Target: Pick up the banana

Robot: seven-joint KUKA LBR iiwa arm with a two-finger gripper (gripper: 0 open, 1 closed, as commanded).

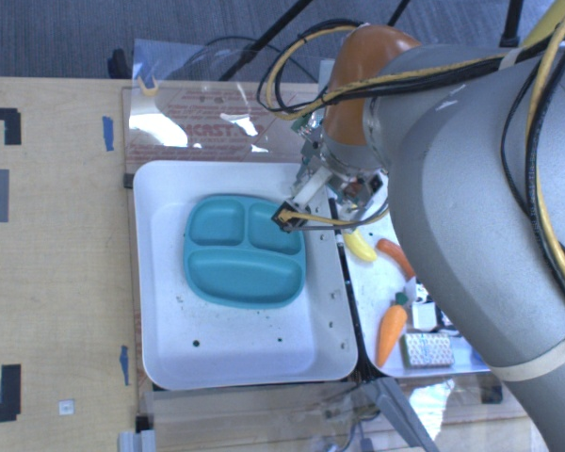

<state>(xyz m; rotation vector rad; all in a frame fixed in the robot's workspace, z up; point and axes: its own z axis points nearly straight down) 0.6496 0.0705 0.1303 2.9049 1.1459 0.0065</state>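
I find the gripper (347,196) above the dividing rims of the two bins, at their far end. The grey arm (471,186) reaches in from the right and covers most of the right bin (365,295). From this angle the wrist hides the underside of the gripper, so I cannot tell whether it is wide, narrow or holding anything.

The banana (360,246) lies in the right bin, close to its left wall, just below and slightly right of the gripper. I see only a short yellow length of it. I cannot tell whether the gripper touches it.

Also in the right bin:
- A small orange-red piece (394,253) is just right of the banana.
- A carrot (391,333) lies nearer the front, its green top pointing away from the camera.
- A speckled pale block (428,349) sits beside the carrot, to its right.

The left bin (169,332) holds a teal divided plate (245,252), lying flat on the bin floor. Both bins rest on the wooden bench (56,252).
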